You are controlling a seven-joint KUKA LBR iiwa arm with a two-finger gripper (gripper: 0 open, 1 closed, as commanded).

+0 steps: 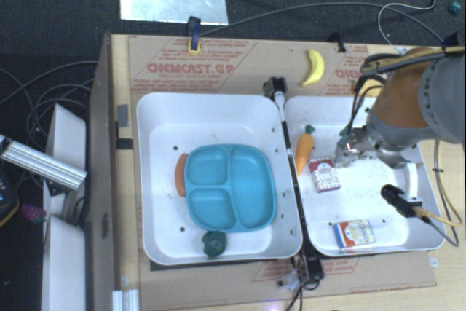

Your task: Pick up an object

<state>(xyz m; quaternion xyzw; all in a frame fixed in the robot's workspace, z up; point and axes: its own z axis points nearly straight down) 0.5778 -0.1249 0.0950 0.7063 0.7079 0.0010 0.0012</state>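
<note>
You've got the bench w/ two white bins side by side. The arm (grey, orange band) comes in from the right and sits over the right bin, upper part.

Left bin: a blue divided plate takes up most of the middle. An orange sausage-shaped item is tucked against the plate's left edge, partly under it, and a dark green lump lies just below the plate near the front wall.

Right bin: a toy carrot lies along the left wall, green top pointing up. Just right of it is a small red-and-white box. A flat red/blue/white packet sits near the front wall, well apart from the others.

The gripper is low in the right bin, betw. carrot and arm, just above-right of the red-and-white box. You can't tell from here how it's set; nothing visibly held.

A toy banana lies on the bench behind the right bin, outside it.
</note>
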